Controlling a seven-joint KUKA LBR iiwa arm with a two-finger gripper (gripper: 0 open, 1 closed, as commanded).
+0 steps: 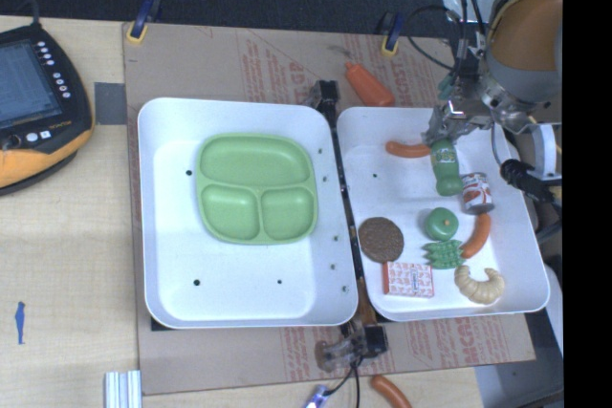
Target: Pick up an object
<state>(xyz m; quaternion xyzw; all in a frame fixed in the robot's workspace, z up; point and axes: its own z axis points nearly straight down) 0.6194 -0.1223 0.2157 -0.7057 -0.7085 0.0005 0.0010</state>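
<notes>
The gripper hangs over the right bin, just above a green bottle; I cannot tell how its fingers stand. An orange sausage and small can crowd close, so a descent could nudge the bottle aside.

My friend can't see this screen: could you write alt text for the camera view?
A robot arm reaches from the right over the right white bin of toy food, above a green bottle. The left white bin holds a green divided plate.
</notes>
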